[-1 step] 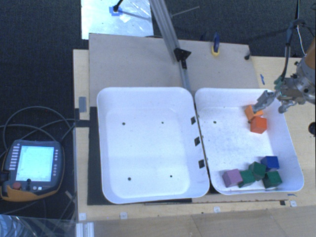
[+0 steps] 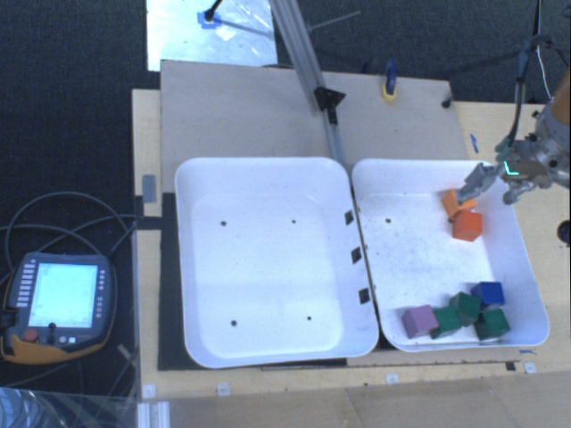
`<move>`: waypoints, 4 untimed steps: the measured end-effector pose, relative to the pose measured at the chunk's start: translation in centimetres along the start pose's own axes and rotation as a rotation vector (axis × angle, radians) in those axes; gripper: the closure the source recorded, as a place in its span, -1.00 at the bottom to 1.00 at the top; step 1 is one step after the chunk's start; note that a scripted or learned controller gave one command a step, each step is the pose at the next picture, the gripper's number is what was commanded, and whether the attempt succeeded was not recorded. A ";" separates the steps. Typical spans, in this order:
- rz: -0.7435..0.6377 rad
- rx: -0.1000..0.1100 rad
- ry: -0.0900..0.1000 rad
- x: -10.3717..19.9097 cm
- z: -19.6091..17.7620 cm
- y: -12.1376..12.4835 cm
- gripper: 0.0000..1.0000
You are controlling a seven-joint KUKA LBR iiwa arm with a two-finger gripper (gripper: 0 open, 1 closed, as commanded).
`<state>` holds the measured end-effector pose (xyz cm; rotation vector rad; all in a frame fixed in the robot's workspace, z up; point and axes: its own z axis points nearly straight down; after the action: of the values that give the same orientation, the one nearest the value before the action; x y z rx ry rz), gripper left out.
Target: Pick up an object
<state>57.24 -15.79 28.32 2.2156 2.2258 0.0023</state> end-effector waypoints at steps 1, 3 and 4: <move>0.004 0.004 0.000 -0.5 5.5 -0.9 -1.00; 0.002 0.004 0.000 0.1 16.0 -0.5 -1.00; 0.000 -0.002 0.000 0.1 14.7 -0.3 1.00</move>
<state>56.97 -15.73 13.67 2.2144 2.2242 0.0044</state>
